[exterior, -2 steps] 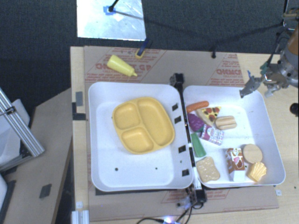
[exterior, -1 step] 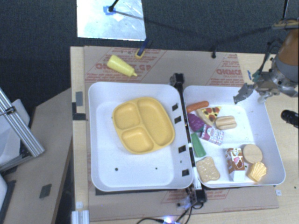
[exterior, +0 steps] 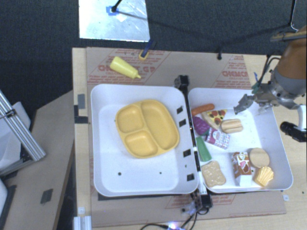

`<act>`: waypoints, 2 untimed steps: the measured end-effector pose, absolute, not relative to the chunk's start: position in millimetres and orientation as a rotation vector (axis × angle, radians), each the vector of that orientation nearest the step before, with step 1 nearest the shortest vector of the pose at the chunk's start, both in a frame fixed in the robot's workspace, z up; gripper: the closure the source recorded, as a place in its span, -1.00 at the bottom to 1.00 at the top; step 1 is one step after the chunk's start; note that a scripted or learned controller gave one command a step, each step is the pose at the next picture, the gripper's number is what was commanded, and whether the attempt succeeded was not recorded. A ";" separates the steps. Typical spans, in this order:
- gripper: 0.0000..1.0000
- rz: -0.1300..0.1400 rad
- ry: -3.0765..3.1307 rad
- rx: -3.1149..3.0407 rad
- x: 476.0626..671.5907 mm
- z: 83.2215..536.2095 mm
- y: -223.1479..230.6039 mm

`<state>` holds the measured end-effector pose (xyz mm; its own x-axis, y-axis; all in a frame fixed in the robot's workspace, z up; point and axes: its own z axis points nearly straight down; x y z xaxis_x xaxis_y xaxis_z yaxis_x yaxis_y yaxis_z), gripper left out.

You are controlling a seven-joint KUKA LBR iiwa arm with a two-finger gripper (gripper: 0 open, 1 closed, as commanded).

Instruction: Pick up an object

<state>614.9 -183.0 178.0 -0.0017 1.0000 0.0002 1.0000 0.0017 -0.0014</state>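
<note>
Gripper (exterior: 247,104) hung over the right bin (exterior: 278,143), fingers apart, nothing between them. Nearest toy food: bun (exterior: 231,126) just below it, pizza slice (exterior: 217,116) and sausage (exterior: 203,109) beside. Risk: pieces lay close, so closing fingers could nudge a neighbour or catch 2 at once. Left bin (exterior: 103,176) held a yellow divided plate (exterior: 146,127). Cardboard bench; mustard bottle (exterior: 124,67) behind; dark floor.
</note>
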 end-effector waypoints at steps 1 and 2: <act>-1.00 0.002 -2.222 -2.218 615.6 136.5 -182.5; -1.00 0.002 -2.222 -2.218 615.7 84.7 -181.5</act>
<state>615.7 -181.5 84.7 -0.0018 1.0000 0.0007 1.0000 0.0018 -0.0021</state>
